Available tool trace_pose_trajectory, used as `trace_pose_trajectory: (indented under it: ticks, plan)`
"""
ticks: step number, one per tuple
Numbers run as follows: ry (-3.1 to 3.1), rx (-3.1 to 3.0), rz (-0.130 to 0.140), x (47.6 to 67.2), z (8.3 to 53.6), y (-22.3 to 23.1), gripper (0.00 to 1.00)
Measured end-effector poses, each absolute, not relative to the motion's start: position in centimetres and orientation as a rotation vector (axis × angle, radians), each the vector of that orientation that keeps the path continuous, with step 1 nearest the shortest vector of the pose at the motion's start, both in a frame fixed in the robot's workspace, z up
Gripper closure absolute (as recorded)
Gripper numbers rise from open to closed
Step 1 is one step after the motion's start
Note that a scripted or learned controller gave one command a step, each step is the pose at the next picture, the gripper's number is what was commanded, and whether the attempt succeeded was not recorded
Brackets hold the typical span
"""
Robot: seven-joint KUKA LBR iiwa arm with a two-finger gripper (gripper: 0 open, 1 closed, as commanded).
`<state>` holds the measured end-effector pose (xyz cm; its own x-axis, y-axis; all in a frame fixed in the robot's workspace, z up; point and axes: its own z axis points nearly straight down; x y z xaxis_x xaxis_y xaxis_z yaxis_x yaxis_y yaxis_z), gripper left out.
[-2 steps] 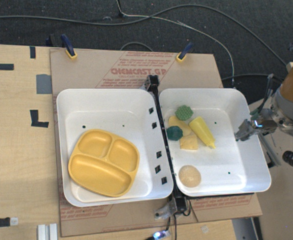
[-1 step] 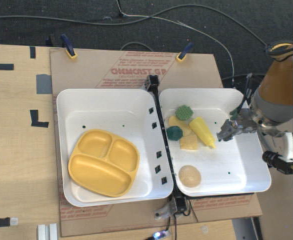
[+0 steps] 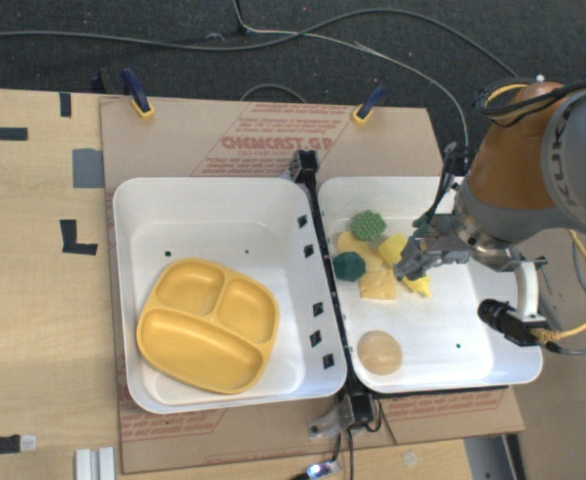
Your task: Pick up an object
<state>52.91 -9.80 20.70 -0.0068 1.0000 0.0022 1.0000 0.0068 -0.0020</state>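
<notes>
left bin (image 3: pixel 133 218): yellow divided plate (image 3: pixel 208 323) toward its front-left corner | right bin (image 3: pixel 493 368): dark green ball (image 3: pixel 349 265), green knobbly piece (image 3: pixel 368 225), pale yellow wedge (image 3: pixel 379 286) near its back-left corner; tan disc (image 3: pixel 380 352) by front edge | pincer (image 3: pixel 413 264): low over yellow piece (image 3: pixel 418 286), grip state cannot be told

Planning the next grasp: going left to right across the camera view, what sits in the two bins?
Yellow tray in the left bin → dark green piece → tan disc → gripper over the yellow pieces. The light green ball lies above these, between the dark green piece and the gripper.
</notes>
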Motion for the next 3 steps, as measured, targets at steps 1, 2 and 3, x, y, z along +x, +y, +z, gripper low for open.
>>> trace_pose_trajectory:
  ticks: [1, 2, 3]
  plan:
    - [-2.226, -2.212, 0.001, 53.6, 19.8, -4.5, 1.00]
    - [-2.228, -2.213, -0.001, 54.3, 21.3, 0.7, 1.00]
    - [-2.227, -2.213, 0.000, 55.3, 22.3, 5.4, 1.00]
